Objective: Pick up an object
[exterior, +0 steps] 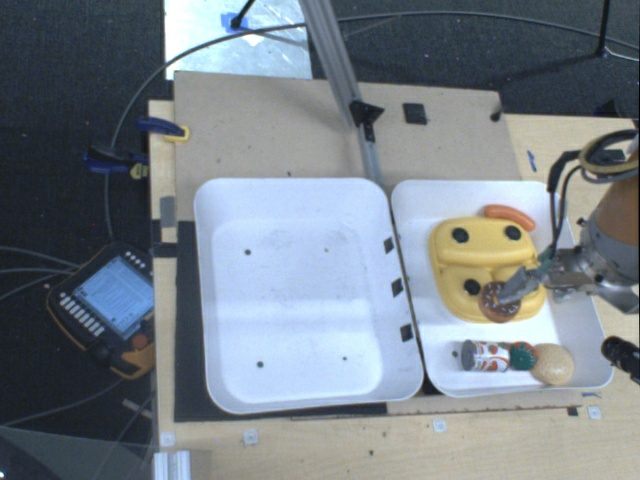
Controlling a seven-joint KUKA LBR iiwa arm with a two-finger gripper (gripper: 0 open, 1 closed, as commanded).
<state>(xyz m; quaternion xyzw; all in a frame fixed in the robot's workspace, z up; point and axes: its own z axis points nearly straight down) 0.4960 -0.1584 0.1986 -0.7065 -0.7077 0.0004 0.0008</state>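
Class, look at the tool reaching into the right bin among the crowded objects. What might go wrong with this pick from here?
1. The tool sits by a small brown round disc resting on the large yellow plastic object; it may nudge both instead of lifting one.
2. The small labelled tube and beige egg-shaped object lie close together near the right white bin's front wall, so a grasp there could catch two.

My arm (612, 230) at the frame's right: an orange band on a rounded segment, grey metal housing below it. A black cable, sleeved yellow at its top, loops above the band. My gripper (518, 286) is dark grey metal with slim fingers; a black fitting sits near the lower edge
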